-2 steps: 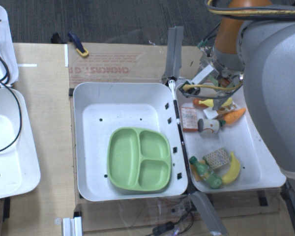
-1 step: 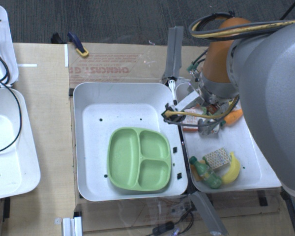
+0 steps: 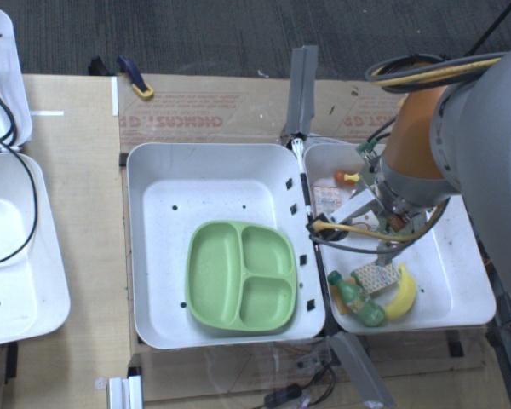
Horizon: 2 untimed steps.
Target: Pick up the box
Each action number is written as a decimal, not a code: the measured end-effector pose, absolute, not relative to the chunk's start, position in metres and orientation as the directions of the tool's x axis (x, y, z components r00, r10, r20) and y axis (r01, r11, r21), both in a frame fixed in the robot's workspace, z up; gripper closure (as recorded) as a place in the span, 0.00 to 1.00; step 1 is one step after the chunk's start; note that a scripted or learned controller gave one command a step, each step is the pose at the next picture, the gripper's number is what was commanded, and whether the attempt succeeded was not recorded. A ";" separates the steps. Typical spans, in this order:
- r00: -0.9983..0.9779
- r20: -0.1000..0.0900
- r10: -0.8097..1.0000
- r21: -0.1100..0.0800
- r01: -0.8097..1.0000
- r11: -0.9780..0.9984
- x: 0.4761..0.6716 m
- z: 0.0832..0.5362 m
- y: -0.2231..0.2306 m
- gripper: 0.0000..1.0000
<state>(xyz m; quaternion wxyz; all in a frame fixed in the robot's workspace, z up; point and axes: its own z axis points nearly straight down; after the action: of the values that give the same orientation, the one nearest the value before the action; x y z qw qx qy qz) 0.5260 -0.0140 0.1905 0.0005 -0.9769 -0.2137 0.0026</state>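
At the lower right of the frame, in the near corner of the right bin [image 3: 460, 318], lie one green bottle [image 3: 356, 301], one banana [image 3: 400, 292] and, touching both, one small patterned box [image 3: 376, 276]. A second box [image 3: 327, 199], pale with red print, lies farther up against that bin's left wall, and one small orange-and-red piece [image 3: 349, 177] sits above it. The gripper [image 3: 385, 220] hangs over the bin's middle, between the two boxes; whether it is apart or together I cannot tell, as the wrist hides it. To do this step well, I judge it should centre over one box, come straight down and close across the short sides, clear of banana and bottle. The left bin [image 3: 153, 228] holds one green three-part plate [image 3: 241, 274]
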 end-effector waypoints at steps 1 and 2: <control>0.930 -0.006 0.366 -0.001 0.366 -0.930 0.586 0.190 -0.016 0.00; 0.925 -0.005 0.381 -0.002 0.381 -0.925 0.521 0.190 0.011 0.00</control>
<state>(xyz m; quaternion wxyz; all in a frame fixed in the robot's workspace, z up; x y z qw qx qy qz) 0.5208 0.0113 0.1904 0.0004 -0.9810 -0.1940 0.0029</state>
